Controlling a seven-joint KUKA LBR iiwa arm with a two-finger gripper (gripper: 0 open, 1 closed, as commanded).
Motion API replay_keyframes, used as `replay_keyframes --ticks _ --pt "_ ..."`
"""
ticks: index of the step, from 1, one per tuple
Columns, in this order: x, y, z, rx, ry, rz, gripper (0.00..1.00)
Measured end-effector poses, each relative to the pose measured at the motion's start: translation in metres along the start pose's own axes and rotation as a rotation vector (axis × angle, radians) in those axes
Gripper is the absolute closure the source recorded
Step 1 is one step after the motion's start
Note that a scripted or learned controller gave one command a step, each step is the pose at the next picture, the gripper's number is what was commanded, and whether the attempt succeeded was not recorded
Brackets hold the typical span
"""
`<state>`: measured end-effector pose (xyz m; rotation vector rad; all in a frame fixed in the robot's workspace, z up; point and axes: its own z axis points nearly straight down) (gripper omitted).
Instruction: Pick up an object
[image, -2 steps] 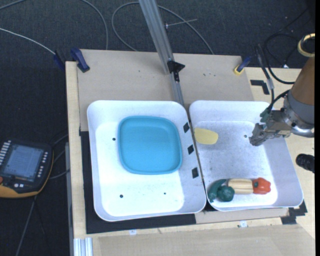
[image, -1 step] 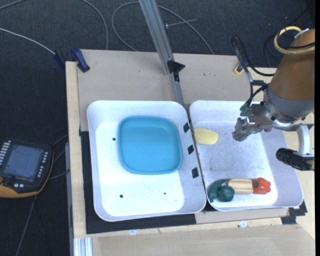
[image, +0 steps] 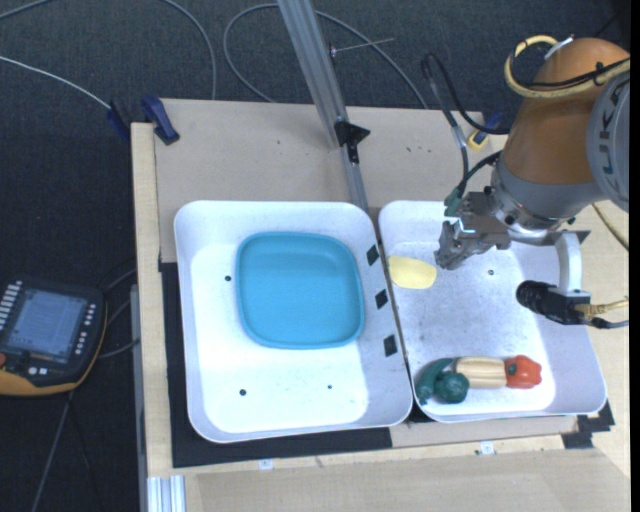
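The gripper hangs low over the far end of the right bin, at the end of the grey and orange arm. Whether it is spread or closed cannot be told from this slanted view, and nothing is visibly held in it.

The nearest thing to take is the pale yellow piece, just beside the gripper toward the divide between the bins and a little nearer the camera. It seems small and rounded, lying close to the bin wall. To do this step well, I judge the gripper should shift sideways until it is centred over the piece, come straight down with the wall kept clear, close around the middle, then lift slowly; a grasp off centre would likely push the piece away.

Well apart from the gripper, at the near end of the same bin, lie three things touching in a row: one green lump, one tan roll and one red piece. Farther off across the divide, the left bin holds one blue tray. That makes two bins and five objects.
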<state>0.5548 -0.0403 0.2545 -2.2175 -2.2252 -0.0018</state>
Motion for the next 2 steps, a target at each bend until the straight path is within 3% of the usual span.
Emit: replay_keyframes --ticks 2 --pt "0.098 0.037 -0.003 0.001 0.000 0.000 1.00"
